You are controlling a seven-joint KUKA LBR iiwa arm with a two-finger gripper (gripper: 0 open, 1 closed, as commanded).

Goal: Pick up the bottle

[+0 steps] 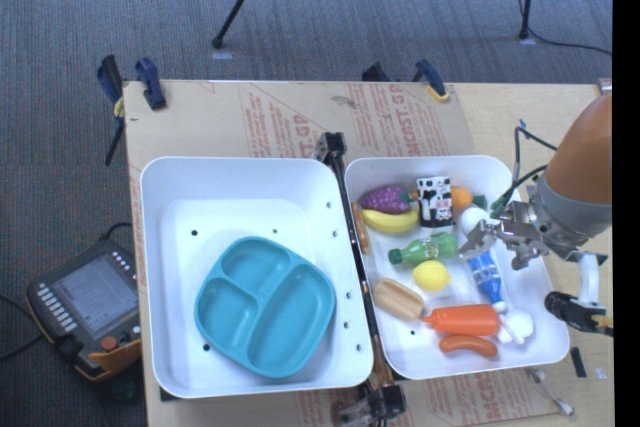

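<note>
A small green bottle [424, 250] lies on its side in the middle of the right bin [470, 163], between a banana and a lemon. A blue and white bottle-like tube [487, 277] lies to its right, pointing toward the bin's front. My gripper [500, 237] hangs low over the right part of this bin, just above the upper end of the blue and white tube and to the right of the green bottle. Nothing is visibly held in it.
The right bin also holds purple grapes [388, 199], a banana [390, 220], a black and white carton [434, 201], a lemon [431, 275], a hot dog [399, 299], a carrot [464, 319] and a sausage [468, 346]. The left bin [180, 180] holds a blue divided plate [265, 306].
</note>
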